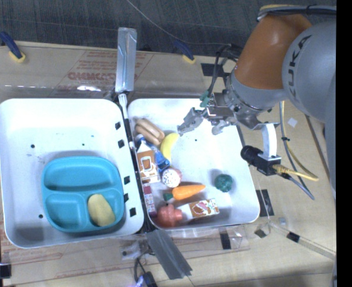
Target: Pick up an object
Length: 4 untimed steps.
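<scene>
My gripper (203, 124) hangs over the back of the right bin (214, 151), open, with nothing between its two fingers (187, 123). Just left of it and lower lie a hot dog (149, 130) and a yellow fruit (170, 143). Along the bin's left and front sides are a small carton (147, 165), a white speckled ball (171, 177), a carrot (189, 191), a red fruit (170, 215) and a juice box (203, 208). A dark green ball (224, 182) sits alone at the right.
The left bin (56, 124) holds a blue divided tray (74, 187) with a yellow potato (101, 210) in its front right compartment. A metal divider strip (125, 58) rises between the bins. The arm's orange band (271, 46) looms over the right bin's back corner.
</scene>
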Each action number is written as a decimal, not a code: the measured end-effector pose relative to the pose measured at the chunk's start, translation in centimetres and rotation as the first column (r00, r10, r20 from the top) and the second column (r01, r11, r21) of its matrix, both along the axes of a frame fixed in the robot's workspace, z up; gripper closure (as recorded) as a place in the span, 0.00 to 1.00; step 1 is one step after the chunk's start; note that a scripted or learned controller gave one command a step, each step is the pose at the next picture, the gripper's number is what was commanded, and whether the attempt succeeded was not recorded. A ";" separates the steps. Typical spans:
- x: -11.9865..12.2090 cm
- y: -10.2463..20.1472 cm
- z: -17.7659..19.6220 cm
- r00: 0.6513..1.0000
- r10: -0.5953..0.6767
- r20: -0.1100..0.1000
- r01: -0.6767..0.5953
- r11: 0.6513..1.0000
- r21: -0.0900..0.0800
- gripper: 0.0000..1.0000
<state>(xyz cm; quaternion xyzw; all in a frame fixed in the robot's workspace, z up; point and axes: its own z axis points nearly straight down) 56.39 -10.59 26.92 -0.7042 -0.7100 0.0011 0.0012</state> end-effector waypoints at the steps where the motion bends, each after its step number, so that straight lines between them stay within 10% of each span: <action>1: 5.5 -3.3 -13.3 0.998 0.058 -0.015 -0.058 0.998 0.003 0.00; 2: 4.3 -2.7 -17.8 0.982 0.190 0.000 -0.190 0.982 0.001 0.00; 3: 4.4 -2.7 -16.7 0.981 0.194 0.001 -0.194 0.981 0.000 1.00; 4: 0.1 5.6 -4.0 0.989 0.148 0.012 -0.148 0.989 -0.001 1.00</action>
